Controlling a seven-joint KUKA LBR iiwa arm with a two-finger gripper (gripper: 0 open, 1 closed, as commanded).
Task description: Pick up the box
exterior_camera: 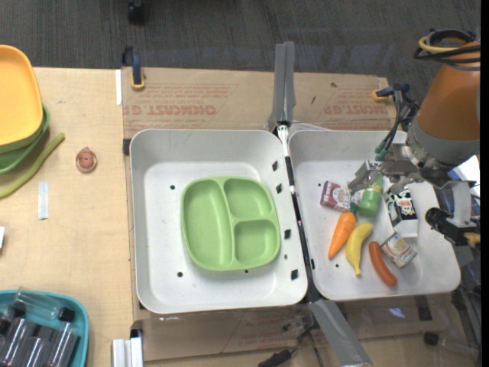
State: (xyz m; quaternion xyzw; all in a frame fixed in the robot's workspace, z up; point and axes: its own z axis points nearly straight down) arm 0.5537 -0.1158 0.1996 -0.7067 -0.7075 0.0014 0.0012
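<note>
Nearest the camera a sausage (pixel 382 263) is lying in the right bin (pixel 439 281) as I'm watching the gripper (pixel 376 176), fingers spread and empty, hovering just right of the box (pixel 334 196).

The bins (pixel 145 228) look like smooth, slightly glossy white plastic; the tray (pixel 229 222) is matt green plastic. The bench (pixel 191 99) is covered in printed brown cardboard. The box (pixel 334 195) looks like printed card
</note>
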